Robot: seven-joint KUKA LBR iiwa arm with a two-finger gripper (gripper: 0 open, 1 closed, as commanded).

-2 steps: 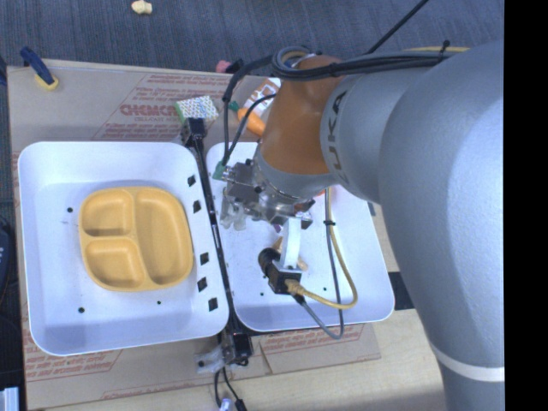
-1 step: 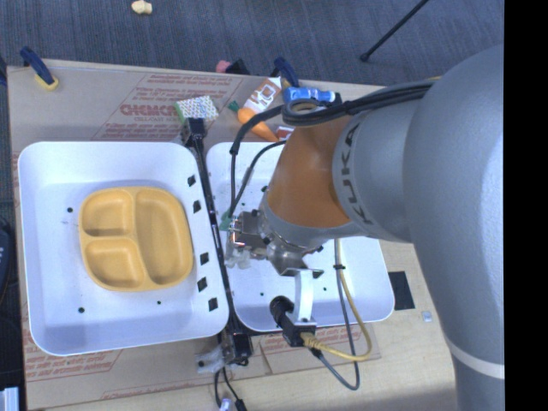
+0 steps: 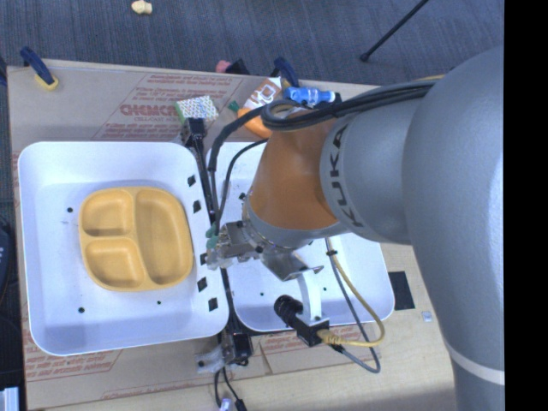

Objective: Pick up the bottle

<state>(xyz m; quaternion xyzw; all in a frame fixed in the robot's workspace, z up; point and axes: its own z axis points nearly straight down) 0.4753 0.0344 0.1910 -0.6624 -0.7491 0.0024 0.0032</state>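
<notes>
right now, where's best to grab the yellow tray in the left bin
Probably the tray's right rim, coming straight down with one finger inside and one outside. It lies flat in the left bin and looks too wide to span; the raised rim is its thin part.

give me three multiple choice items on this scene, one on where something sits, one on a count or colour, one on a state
1. Where does the yellow divided plate lie?
A. in the left bin
B. on the carpet
C. on top of the arm

2. How many compartments does the plate have?
A. two
B. three
C. five

3. How does the plate sit?
A. flipped upside down
B. standing on its edge
C. flat, open side up

Answers:
1. A, the plate rests on the left bin's floor, while the arm reaches over the right bin.
2. B, two small sections sit on its left side and one long section on its right.
3. C, its hollow compartments face the camera.
</notes>
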